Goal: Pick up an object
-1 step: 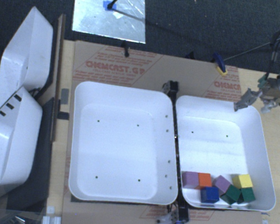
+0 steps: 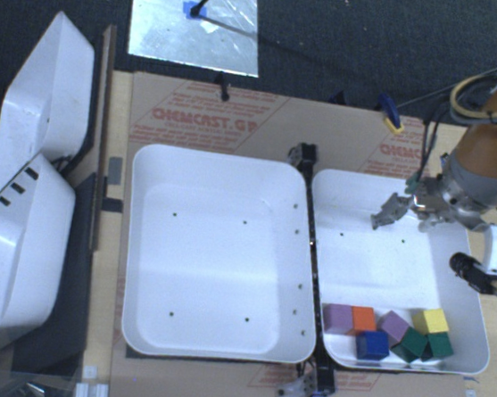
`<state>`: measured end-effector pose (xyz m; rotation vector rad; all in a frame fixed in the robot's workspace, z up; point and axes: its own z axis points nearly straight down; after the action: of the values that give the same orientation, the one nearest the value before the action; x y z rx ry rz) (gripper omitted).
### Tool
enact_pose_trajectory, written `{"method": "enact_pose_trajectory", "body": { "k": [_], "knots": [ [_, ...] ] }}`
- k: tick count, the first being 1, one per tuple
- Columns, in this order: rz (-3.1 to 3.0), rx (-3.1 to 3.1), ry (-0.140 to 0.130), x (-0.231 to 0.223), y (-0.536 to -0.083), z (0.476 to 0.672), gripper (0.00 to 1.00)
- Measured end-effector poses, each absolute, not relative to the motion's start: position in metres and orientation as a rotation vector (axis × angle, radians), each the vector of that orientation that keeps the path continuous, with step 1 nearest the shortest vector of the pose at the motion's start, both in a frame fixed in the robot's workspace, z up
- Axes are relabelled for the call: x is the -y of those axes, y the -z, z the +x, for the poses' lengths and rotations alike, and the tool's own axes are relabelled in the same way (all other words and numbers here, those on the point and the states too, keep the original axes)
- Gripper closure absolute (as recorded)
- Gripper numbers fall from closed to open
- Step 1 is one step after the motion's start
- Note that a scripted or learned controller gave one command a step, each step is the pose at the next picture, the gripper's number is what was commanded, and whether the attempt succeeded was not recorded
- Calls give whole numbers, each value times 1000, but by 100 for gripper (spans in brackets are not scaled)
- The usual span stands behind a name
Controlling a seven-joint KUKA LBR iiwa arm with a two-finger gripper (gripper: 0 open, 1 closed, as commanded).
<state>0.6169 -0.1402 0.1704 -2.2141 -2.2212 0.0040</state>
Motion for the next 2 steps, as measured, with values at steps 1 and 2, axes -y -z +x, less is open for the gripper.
{"method": "enact_pose_trajectory", "body": {
  "k": [1,2],
  "knots": [
    [-2215,2219,-6,100,-83,556,0],
    [-2223,2222,2,102,-97,559,100]
  ]
}}
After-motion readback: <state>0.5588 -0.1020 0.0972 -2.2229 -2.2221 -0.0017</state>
